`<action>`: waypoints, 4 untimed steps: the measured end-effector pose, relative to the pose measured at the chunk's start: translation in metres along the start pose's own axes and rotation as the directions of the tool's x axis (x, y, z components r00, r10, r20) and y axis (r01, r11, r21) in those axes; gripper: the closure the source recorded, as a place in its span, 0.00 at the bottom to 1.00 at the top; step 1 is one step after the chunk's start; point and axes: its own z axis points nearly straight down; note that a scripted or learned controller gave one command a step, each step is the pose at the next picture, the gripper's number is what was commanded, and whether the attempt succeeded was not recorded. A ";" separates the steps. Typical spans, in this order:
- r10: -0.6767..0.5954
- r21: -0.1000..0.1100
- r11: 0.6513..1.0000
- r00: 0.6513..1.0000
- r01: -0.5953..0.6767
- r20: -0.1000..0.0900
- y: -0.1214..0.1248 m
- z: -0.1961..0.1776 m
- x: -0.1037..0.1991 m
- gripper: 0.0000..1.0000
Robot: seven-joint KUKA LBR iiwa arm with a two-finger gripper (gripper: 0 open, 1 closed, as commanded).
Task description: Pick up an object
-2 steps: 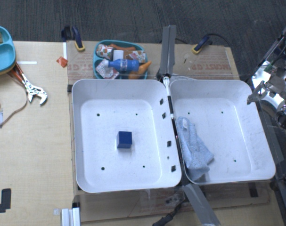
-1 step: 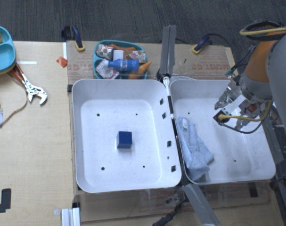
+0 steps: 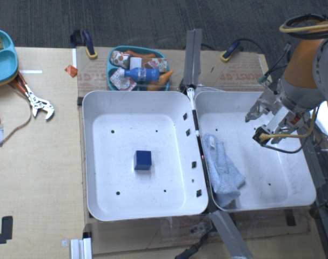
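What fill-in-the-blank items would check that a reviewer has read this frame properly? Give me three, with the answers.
1. The blue cube lies in the ____ bin as the camera sees it.
2. The light grey cloth lies in the right bin against its ____ wall.
3. The gripper hangs over the ____ bin, apart from the cloth.

Missing words: left; left; right

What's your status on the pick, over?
Gripper above right bin, upper right, nothing seen held. Blue block sits alone in left bin. Grey cloth bunched by right bin's left wall.
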 end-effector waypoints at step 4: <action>-0.157 0.000 0.988 0.988 0.157 0.001 0.067 -0.009 -0.012 1.00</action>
